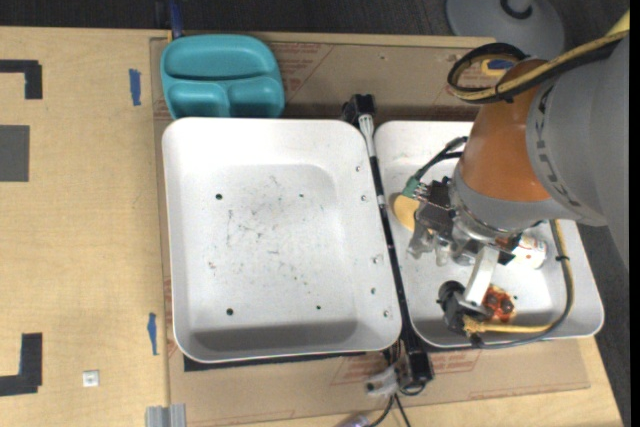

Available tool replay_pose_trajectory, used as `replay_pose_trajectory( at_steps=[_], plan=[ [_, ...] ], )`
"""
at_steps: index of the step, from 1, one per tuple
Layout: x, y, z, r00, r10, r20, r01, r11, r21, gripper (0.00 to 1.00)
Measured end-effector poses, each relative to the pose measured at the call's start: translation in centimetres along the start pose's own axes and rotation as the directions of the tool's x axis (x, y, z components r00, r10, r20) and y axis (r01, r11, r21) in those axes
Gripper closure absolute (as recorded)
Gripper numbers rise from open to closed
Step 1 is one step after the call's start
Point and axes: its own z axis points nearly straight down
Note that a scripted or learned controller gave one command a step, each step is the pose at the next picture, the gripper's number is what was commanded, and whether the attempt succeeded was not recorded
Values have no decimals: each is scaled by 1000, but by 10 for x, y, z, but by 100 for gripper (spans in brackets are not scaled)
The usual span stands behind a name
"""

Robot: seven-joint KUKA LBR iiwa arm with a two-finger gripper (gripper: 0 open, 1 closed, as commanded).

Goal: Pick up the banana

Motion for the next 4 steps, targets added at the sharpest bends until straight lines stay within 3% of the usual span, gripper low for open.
replay_pose_trajectory(
  at_steps=[4],
  plan=[
    [3, 2, -39, 1000, -10, 0, 10, 1000, -4, 100]
  ],
)
